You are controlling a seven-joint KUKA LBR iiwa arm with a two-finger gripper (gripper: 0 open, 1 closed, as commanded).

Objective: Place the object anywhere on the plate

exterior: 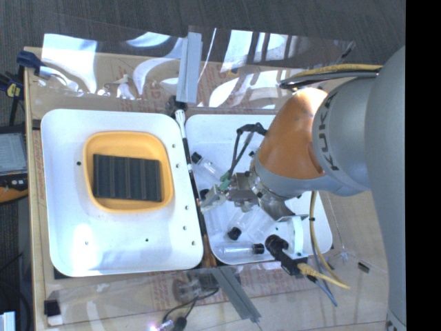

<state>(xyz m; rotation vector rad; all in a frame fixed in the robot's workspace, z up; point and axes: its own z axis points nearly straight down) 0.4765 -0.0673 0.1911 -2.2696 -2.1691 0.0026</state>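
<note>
Lying flat, the clear tube (242, 250) runs lengthwise along the right bin's (207, 126) near wall.

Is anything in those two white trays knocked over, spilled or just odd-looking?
Nothing looks spilled or broken. Small clear tubes lie scattered at angles in the right bin, while the yellow plate sits squarely in the left bin.
</note>
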